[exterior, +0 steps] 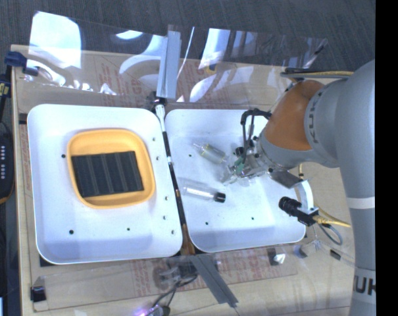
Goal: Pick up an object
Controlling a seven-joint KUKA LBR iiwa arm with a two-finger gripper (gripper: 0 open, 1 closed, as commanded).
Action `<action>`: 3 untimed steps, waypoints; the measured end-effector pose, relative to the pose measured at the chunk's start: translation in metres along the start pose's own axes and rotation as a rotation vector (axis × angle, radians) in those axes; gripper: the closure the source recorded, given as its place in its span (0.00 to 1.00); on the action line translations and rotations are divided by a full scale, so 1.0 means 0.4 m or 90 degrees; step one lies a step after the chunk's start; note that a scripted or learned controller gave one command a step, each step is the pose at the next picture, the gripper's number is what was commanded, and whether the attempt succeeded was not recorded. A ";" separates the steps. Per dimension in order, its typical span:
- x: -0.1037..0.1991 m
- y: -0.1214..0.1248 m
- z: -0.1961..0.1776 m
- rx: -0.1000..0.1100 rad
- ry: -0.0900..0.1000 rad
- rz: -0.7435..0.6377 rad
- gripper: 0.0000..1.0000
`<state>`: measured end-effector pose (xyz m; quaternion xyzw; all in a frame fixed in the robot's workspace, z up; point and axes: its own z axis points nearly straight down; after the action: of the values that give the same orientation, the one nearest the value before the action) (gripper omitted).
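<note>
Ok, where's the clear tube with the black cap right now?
The clear tube with the black cap lies flat in the right bin, near its left wall, just down-left of the gripper.

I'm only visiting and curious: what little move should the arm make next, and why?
Probably a short lift straight up, to test the grab. The pincer sits low in the right bin on a small clear item; whether it grips is unclear. The capped tube lies apart, nearer the front.
</note>
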<state>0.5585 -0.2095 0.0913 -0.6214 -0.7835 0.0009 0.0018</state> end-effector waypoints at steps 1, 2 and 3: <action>0.066 0.125 -0.003 -0.002 -0.001 -0.070 0.00; -0.007 0.018 -0.001 0.000 0.000 -0.070 0.00; 0.001 0.128 -0.077 -0.002 -0.001 -0.114 0.00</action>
<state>0.6084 -0.1976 0.1221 -0.5492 -0.8357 0.0001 0.0007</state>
